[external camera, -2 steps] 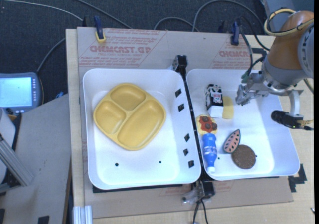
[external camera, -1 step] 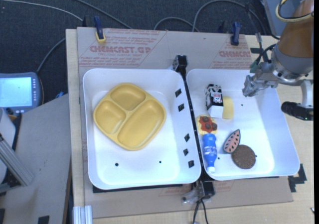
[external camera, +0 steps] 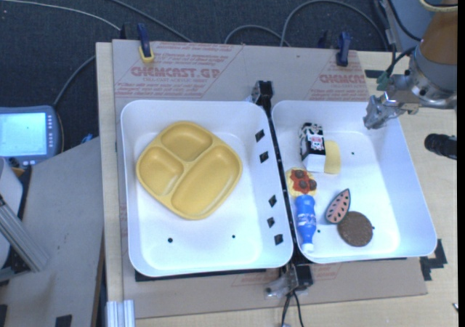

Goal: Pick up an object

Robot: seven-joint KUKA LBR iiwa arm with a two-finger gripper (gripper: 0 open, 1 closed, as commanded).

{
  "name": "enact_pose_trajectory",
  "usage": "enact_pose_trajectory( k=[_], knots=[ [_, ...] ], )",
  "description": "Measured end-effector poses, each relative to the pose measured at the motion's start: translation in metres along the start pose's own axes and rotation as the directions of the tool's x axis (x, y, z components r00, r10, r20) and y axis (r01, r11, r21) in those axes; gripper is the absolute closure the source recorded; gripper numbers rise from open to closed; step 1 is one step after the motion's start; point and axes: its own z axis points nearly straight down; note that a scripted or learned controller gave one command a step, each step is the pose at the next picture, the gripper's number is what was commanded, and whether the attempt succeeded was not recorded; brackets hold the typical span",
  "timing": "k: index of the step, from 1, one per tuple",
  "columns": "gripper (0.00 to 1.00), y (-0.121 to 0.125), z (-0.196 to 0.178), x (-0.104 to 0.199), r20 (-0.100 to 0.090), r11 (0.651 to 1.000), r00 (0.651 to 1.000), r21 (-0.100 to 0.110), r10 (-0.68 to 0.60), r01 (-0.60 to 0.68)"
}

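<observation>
Fingers of the gripper point(external camera: 378, 111) are too small and blurred for their opening to be judged, and nothing is seen held between them. The gripper is poised above the far right rim of the right bin point(external camera: 407, 195), well apart from the objects. No object has been lifted yet, so the whole pick is judged still to be done.

Within the right bin, a small cow-patterned carton point(external camera: 312, 142) lies near the divider, with a pale yellow block point(external camera: 332, 158) touching it. Nearer the front edge lie a blue bottle point(external camera: 304, 221), a watermelon slice point(external camera: 338, 206) and a brown cookie point(external camera: 355, 229). Beside it, the left bin point(external camera: 145, 245) holds a yellow divided plate point(external camera: 189, 169). Both bins are set on a cardboard sheet point(external camera: 182, 64), clamped at its far edge, over dark carpet.
</observation>
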Motion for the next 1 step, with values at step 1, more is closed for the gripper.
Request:
enact_pose_trajectory(
  k=[1],
  knots=[
    [1.0,-0.0068,-0.0093,0.051,-0.005,1.0,1.0,0.008,-0.004,0.004]
  ],
)
